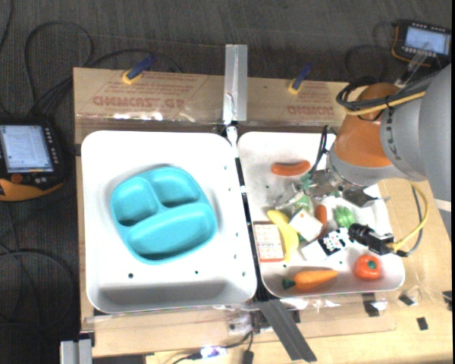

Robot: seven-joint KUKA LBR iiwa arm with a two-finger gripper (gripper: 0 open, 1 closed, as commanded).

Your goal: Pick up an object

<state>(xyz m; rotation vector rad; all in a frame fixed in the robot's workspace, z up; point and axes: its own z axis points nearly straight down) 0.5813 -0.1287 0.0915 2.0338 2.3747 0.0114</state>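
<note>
several toys [318,230], gripper [312,188] perhaps touching them

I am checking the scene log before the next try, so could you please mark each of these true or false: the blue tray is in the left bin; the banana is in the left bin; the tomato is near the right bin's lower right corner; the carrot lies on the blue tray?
1. The blue tray is in the left bin. True.
2. The banana is in the left bin. False: it lies in the right bin.
3. The tomato is near the right bin's lower right corner. True.
4. The carrot lies on the blue tray. False: it lies along the right bin's near edge.
</note>
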